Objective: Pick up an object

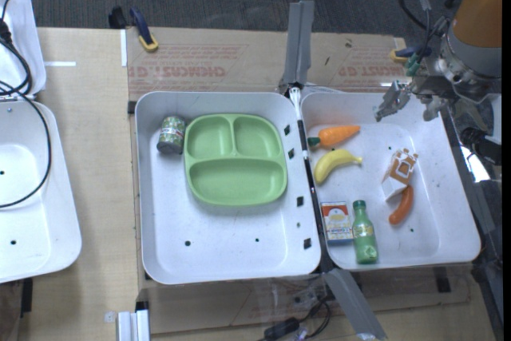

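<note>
My gripper [410, 105] hangs above the far edge of the right bin [447, 239], its two fingers spread apart with nothing between them. Below it in that bin lie an orange carrot [335, 135], a yellow banana [335, 164], a white and orange carton [400, 172], a small orange-red sausage-like piece [402, 206], a green bottle [364, 233] and a small flat box [336, 221]. The carrot is the nearest object, to the gripper's lower left.
The left bin [160, 235] holds a green divided plate [235, 158] and a small green can [171, 134] by its far left corner. A grey divider post [299, 44] rises between the bins. Cables and white trays lie at the far left.
</note>
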Robot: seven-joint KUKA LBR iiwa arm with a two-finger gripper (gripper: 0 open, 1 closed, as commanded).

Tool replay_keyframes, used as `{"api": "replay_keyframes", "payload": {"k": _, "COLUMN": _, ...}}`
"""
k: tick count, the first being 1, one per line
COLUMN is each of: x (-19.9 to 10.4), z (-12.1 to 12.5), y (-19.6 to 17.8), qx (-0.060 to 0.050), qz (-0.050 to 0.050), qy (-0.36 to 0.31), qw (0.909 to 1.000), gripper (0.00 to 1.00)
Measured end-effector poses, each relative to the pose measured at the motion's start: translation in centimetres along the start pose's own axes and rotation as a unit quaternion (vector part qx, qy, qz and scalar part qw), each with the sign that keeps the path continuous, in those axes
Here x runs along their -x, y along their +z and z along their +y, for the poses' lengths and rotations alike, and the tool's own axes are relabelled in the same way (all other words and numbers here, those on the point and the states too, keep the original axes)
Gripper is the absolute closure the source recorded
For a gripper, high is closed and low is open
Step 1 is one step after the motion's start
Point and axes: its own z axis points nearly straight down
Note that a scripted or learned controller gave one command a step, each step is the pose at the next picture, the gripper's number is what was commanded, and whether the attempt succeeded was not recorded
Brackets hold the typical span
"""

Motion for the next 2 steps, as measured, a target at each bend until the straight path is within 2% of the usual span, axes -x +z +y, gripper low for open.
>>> {"api": "replay_keyframes", "payload": {"k": 1, "x": 0.34, "z": -1.25, "y": 14.69, "qx": 0.000, "qz": 0.000, "qy": -0.027, "qw": 0.9996, "gripper": 0.00}}
{"api": "replay_keyframes", "payload": {"k": 2, "x": 0.46, "z": -1.22, "y": 13.75, "qx": 0.000, "qz": 0.000, "qy": -0.025, "qw": 0.9997, "gripper": 1.00}}
